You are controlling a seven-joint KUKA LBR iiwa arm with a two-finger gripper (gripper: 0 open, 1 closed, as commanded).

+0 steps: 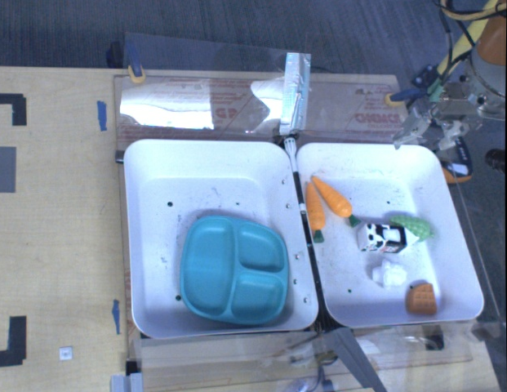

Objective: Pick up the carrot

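Against the left wall of the right bin (457,219), toward its far corner, lies the carrot (331,197), slanting away from the wall with its green tip pointing at the bin's middle. A second carrot (316,210) lies just beside it, straight along the wall (the two seem to touch near their thick ends).

My gripper (433,129) hangs outside the bin, beyond its far right corner and well apart from both. How wide it stands I cannot tell, since cables and metal blur together there.

By my reckoning the approach has not begun. The next move calls for crossing the bin toward its left wall, turning to close across the slanted carrot's narrow width, and coming down clear of its neighbour and the wall.

Both carrots look like smooth, tapered plastic, likely to slip or roll if pinched off-centre.

Further out lie a black-and-white toy cow (384,237), a leafy green piece (414,226), a white lump (390,275) and a brown pastry-like piece (421,298). In the left bin (147,219) sits a teal divided plate (234,269).
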